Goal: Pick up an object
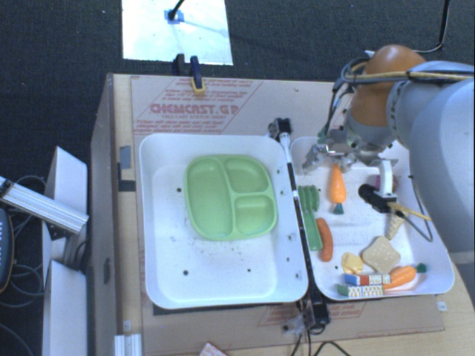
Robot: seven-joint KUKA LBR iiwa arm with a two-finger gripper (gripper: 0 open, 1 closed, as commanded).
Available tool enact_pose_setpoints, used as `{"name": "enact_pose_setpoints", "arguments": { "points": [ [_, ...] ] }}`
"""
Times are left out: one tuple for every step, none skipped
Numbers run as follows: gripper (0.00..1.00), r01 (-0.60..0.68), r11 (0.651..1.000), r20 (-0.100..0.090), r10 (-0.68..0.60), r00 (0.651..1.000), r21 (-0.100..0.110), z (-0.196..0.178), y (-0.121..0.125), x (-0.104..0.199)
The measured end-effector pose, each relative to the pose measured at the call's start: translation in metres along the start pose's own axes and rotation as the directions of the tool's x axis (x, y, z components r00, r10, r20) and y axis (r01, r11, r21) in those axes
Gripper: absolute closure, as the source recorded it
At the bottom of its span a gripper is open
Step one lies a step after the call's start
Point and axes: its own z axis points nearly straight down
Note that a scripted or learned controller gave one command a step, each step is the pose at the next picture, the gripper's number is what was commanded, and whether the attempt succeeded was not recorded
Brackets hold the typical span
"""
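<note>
My gripper [331, 156] is low over the far left corner of the right bin [439, 267], under the grey wrist with the orange band. Directly below it in the view lies an orange toy carrot [338, 185] with a green tip, its top end touching or nearly touching the gripper. Whether the carrot is gripped cannot be made out. Further down the bin lie a green ridged piece [309, 197], a red-orange pepper-like piece [324, 239], a slice of toast [381, 255], a second carrot [401, 277] and a printed small box [367, 280].
The left bin [167, 273] holds a light green divided plate [228, 196]. A raised divider [295, 213] runs between the bins. A pale cone-shaped piece [393, 225] lies near the arm. The arm covers the right bin's far right part.
</note>
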Motion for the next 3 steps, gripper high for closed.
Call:
{"name": "enact_pose_setpoints", "arguments": {
  "points": [
    [0.0,0.0,1.0,0.0,0.0,1.0,0.0,0.0002,-0.0001,0.0062],
    [0.0,-0.003,1.0,0.001,0.003,1.0,0.0,-0.0001,0.0,0.004],
    [0.0,-0.003,1.0,0.001,0.003,1.0,0.0,-0.0001,-0.0001,0.0039]
  ]
}}
